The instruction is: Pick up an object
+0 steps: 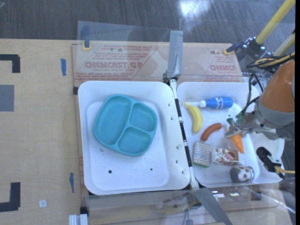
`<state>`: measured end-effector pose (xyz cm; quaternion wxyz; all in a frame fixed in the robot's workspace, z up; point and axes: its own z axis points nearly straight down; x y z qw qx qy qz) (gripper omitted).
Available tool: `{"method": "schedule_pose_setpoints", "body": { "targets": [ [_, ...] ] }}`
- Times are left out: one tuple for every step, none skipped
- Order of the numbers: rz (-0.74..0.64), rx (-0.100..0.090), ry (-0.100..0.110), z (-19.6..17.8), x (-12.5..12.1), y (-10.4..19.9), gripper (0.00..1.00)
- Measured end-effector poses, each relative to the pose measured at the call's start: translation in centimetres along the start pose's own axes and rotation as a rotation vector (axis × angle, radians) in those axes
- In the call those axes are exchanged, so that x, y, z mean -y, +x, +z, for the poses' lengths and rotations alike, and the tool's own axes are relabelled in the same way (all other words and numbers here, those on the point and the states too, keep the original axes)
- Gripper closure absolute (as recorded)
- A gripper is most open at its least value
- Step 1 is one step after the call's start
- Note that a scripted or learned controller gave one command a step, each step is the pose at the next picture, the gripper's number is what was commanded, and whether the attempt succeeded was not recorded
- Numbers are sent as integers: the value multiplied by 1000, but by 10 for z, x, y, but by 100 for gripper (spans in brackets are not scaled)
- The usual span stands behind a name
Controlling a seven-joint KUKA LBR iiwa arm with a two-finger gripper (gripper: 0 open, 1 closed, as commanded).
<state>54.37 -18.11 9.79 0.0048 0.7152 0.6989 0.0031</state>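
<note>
I see 2 white bins side by side. The left bin holds 1 teal divided plate. The right bin holds 7 items: 1 blue bottle at the far side, 1 banana, 1 sausage, 1 carrot, 1 checked packet, 1 small carton and 1 round toy at the near edge. The gripper sits just above the carrot's far end. The wrist body partly hides its tips, so I cannot tell its opening or whether it touches the carrot.
</note>
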Motion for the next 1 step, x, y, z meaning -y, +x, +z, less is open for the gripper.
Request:
{"method": "schedule_pose_setpoints", "body": {
  "targets": [
    [-218, -3, 9, -107, -39, 76, 100]
  ]
}}
